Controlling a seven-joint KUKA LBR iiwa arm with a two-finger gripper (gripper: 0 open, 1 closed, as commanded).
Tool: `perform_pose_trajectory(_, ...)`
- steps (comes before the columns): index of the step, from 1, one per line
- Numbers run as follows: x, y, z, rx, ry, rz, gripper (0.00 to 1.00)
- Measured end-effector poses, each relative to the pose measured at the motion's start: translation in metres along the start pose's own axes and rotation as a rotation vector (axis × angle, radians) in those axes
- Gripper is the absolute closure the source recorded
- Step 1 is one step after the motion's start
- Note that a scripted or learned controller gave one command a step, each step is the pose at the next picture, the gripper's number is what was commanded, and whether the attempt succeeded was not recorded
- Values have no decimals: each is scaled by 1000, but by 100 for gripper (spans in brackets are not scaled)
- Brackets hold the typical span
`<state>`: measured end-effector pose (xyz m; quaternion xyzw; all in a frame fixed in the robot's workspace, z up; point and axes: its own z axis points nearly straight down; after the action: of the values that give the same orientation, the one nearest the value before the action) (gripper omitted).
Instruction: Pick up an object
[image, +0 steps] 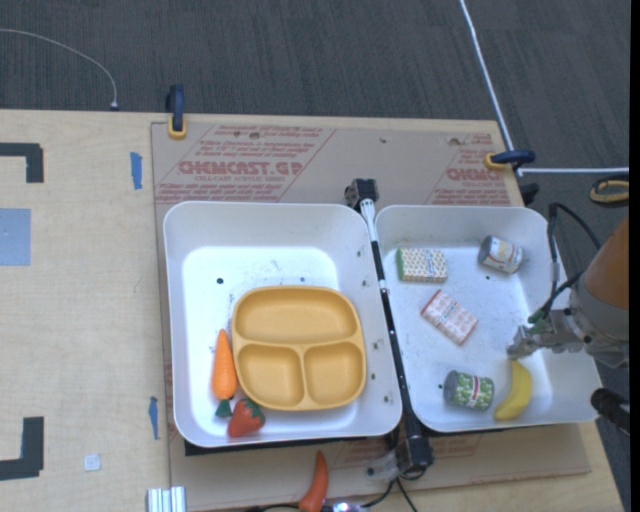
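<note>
Nearest the lens, an orange chili (316, 482) lies on the bench below the bins. Left bin (190, 300): yellow divided plate (298, 346), carrot (224, 365), strawberry (245, 418). Right bin (440, 225): green can (469, 390), banana (515, 391), two small boxes, silver can (500, 254). Gripper (527, 340) sits just above the banana; finger spacing cannot be determined.

Dark grey carpet floor (300, 50) behind a pale wooden bench (80, 300) with blue tape marks (136, 170).

Banana (515, 391) flat in right bin (530, 415)
</note>
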<state>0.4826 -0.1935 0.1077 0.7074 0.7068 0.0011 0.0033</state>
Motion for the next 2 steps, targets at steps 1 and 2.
perform_pose_trajectory(1,73,-2,-69,4,4,-3,100)
perform_pose_trajectory(2,72,-2,-69,5,3,-2,0)
